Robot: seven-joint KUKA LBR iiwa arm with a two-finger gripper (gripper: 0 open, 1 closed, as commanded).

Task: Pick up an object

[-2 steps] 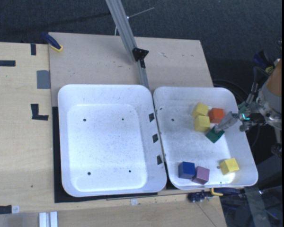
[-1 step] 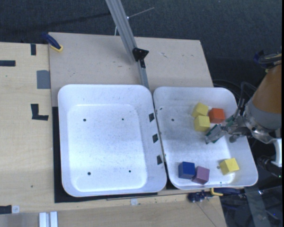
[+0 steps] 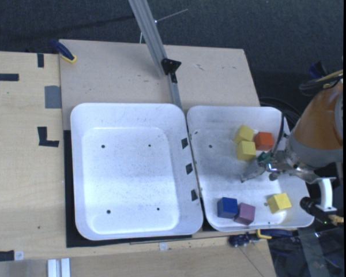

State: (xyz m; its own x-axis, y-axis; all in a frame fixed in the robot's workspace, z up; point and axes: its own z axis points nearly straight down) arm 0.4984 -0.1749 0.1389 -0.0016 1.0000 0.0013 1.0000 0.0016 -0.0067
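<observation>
Right bin (image 3: 219, 120) holds six small blocks, all approx. cube-shaped. Upper group, near the bin's far right wall: two yellow blocks (image 3: 245, 143) stacked front-to-back in view, touching each other, w/ an orange block (image 3: 264, 139) just beside them on the right. Lower group, near the front rim: blue block (image 3: 227, 207) and purple block (image 3: 245, 213), touching, side by side; a third yellow block (image 3: 279, 202) sits apart to their right, tilted, close to the bin's right front corner. Pincer (image 3: 264, 166) is down inside the right bin, btwn the upper group and the lone yellow block, just below the orange block; a thin dark finger (image 3: 251, 175) angles out to the left over bare bin floor. Finger spread cannot be told at this resolution, and no block is seen btwn the fingers. Arm body (image 3: 320, 126), grey w/ orange band, enters from the right and overhangs the right bin's right rim. Open room: centre and left portion of the right bin floor are bare, giving clearance left of the pincer. Left bin (image 3: 81, 131) adjoins the right bin along a shared middle edge marked by small dark tabs. Desk (image 3: 121, 68) extends behind both bins; a slanted metal bar (image 3: 147, 22) crosses it toward the bins' junction.
</observation>
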